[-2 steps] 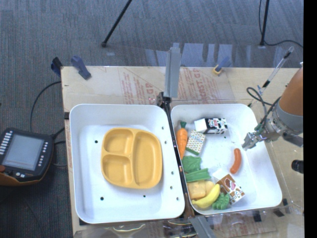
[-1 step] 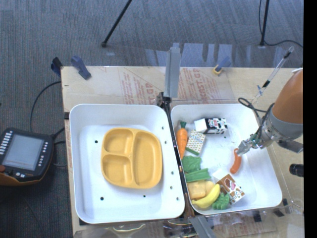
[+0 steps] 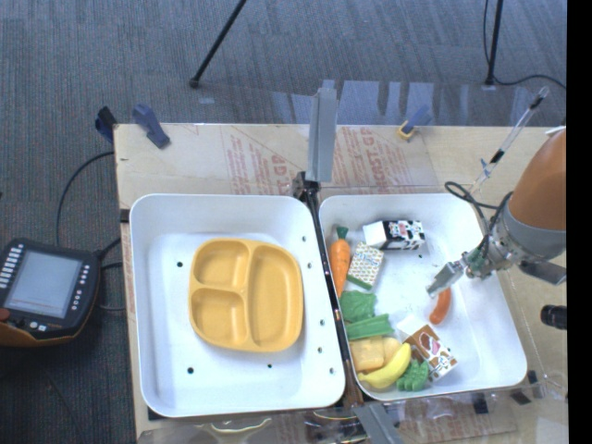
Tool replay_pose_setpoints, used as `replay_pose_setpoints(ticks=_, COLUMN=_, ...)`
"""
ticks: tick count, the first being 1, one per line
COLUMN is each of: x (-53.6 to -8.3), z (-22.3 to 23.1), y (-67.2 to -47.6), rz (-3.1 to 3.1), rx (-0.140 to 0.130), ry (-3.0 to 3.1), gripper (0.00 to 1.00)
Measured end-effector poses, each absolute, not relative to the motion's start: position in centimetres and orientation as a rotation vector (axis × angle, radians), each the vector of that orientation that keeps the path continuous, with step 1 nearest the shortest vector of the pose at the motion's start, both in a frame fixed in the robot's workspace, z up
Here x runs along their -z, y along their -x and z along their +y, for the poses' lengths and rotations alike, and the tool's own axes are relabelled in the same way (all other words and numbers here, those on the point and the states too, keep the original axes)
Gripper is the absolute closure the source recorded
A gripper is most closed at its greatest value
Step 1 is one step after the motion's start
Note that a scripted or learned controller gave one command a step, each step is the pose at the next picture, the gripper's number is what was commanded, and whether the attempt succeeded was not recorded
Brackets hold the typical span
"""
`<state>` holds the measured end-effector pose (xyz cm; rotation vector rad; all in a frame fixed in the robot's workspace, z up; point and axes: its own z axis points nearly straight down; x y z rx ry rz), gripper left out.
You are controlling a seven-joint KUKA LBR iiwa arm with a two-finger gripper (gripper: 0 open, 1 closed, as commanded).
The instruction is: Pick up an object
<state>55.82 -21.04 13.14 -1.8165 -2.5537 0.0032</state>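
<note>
Camera view has your two shallow white bins: the left white bin [image 3: 153,248] holds a yellow three-compartment plastic plate [image 3: 246,294], and the right white bin [image 3: 490,340] at lower right holds the toy food. Your grey arm with the orange band [image 3: 541,197] comes in from the right edge. Its gripper [image 3: 448,279] hangs just above the small red-orange sausage-shaped toy [image 3: 440,306], touching or nearly so; can't tell which, and I can't tell how the jaws stand. If you're going for it, I'd straddle its narrow width, drop straight, and stay clear of the small red-and-white snack box [image 3: 433,350] just below.
</note>
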Motion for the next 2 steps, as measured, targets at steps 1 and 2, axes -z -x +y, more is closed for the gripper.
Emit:
replay_pose_setpoints(ticks=1, x=-8.24, z=-20.28, y=-56.54, rz=-2.252, rx=-0.005, ry=2.176, gripper=0.0)
replay_pose_setpoints(ticks=2, x=-8.76, z=-20.23, y=-56.5, rz=-2.251, rx=-0.011, ry=2.167, gripper=1.0)
